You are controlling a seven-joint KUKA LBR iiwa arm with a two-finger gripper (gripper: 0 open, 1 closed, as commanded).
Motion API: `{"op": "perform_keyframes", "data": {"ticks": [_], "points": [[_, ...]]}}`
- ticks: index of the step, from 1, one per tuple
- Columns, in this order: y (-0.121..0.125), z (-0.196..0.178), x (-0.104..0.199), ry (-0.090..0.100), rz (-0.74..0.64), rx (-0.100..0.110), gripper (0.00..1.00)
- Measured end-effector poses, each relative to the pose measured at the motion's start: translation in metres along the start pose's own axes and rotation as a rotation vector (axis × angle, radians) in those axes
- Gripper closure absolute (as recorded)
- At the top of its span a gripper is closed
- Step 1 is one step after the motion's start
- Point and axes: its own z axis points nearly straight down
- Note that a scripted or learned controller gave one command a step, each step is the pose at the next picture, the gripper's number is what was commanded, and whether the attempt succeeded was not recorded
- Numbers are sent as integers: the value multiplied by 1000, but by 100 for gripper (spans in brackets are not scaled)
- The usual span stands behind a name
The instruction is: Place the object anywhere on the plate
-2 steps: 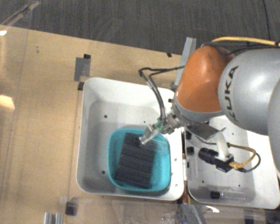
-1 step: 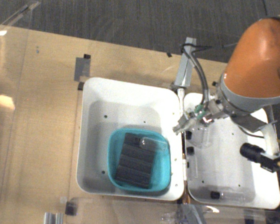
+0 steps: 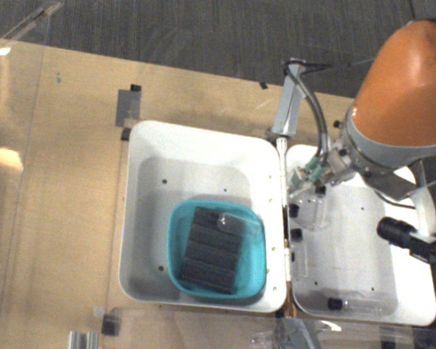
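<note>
- bench (image 3: 44, 189): pale wood surface; two white bins sit on it side by side, rims touching.
- left bin (image 3: 133, 199): holds the plate.
- plate (image 3: 176, 231): teal, square with rounded corners, raised rim; it sits in the near-right part of the left bin, close to the wall shared with the right bin.
- block (image 3: 211, 249): black, ribbed, oblong; it lies flat on the plate, inside the rim, with its long side running far to near at a slight slant. nothing touches it from above.
- right bin (image 3: 349, 259): the floor is mostly bare white; a small black piece (image 3: 334, 303) lies by its near wall.
- arm (image 3: 408, 82): enters from the right; its orange band hangs over the far part of the right bin.
- gripper (image 3: 308, 207): points down over the far-left part of the right bin, just beside the shared wall. it is apart from the plate and the block.
- gripper state: whether it is spread or pressed together cannot be told from this view. no object is seen in it.
- task state: the block rests on the plate.
</note>
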Motion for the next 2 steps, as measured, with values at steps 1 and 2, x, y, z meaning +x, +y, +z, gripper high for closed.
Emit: {"op": "perform_keyframes", "data": {"ticks": [1,2], "points": [[29,112,27,8,-109,14,100],[28,112,26,8,-108,14,0]]}}
